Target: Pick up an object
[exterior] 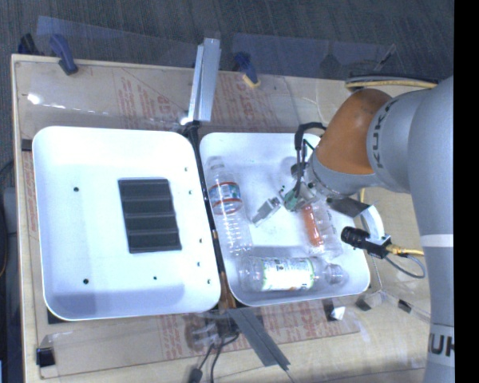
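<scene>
End effector, fingers spread open, sits in right bin among three bottles.

We see a grey arm of rounded segments with an orange band above the wrist, a black cable looping beside it, and dark lettering near its base.

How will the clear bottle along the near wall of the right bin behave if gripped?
The clear bottle lies on its side, so it will likely roll when nudged. It looks like thin clear plastic: probably light, and may dent or slip. The right bin wall beside it could hinder finger access.
</scene>
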Motion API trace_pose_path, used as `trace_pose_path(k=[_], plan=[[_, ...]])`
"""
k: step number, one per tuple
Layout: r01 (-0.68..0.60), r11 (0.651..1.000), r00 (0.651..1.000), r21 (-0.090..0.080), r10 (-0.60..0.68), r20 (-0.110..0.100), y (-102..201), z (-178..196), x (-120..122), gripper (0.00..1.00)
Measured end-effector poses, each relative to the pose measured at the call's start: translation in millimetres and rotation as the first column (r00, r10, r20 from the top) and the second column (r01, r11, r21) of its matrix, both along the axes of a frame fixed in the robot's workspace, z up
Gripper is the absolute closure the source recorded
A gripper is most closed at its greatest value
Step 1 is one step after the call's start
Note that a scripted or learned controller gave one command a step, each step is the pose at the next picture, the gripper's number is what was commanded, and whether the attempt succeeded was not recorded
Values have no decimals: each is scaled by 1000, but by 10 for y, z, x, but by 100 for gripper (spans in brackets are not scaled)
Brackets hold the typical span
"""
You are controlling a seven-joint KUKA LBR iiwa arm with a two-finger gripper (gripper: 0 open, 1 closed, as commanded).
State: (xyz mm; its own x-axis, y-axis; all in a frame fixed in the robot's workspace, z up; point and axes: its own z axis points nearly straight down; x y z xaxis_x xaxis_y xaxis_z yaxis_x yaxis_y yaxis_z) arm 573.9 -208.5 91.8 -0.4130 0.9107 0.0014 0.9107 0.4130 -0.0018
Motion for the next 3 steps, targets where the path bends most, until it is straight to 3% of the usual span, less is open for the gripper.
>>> trace_pose_path(k=[1, 2, 3], plan=[[-70, 998, 998, -1, 70, 4, -19, 885, -43, 0], [-70, 998, 998, -1, 70, 2, -19, 878, -47, 0], [-84, 997, 996, -1, 84, 2, -22, 565, 189, 0]])
